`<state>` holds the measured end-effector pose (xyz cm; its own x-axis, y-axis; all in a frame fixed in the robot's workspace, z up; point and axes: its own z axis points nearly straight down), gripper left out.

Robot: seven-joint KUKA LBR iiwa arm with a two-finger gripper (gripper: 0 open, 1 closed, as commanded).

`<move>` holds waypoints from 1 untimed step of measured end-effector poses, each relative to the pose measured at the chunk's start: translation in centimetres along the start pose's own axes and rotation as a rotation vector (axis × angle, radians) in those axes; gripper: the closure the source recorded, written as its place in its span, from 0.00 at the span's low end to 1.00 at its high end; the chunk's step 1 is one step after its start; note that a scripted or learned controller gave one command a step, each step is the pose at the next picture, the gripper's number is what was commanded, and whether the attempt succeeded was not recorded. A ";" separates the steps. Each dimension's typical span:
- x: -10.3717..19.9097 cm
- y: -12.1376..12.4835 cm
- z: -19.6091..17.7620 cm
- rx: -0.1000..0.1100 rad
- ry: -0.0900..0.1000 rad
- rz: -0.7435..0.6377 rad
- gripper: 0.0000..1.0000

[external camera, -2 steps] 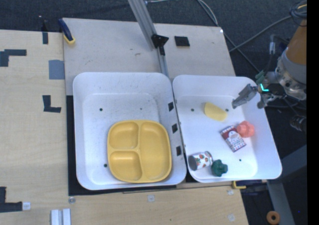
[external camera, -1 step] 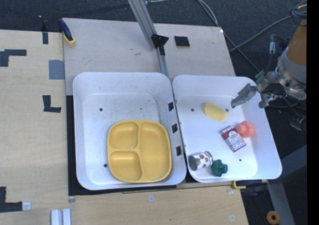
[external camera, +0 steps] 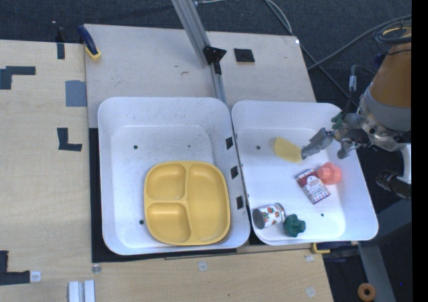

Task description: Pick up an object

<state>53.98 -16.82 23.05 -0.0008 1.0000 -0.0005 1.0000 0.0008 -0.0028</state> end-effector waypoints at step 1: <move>-0.1 -0.4 4.3 0.000 0.000 0.000 0.00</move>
<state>53.60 -16.89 18.77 -0.0008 1.0000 -0.0003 1.0000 0.0008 -0.0032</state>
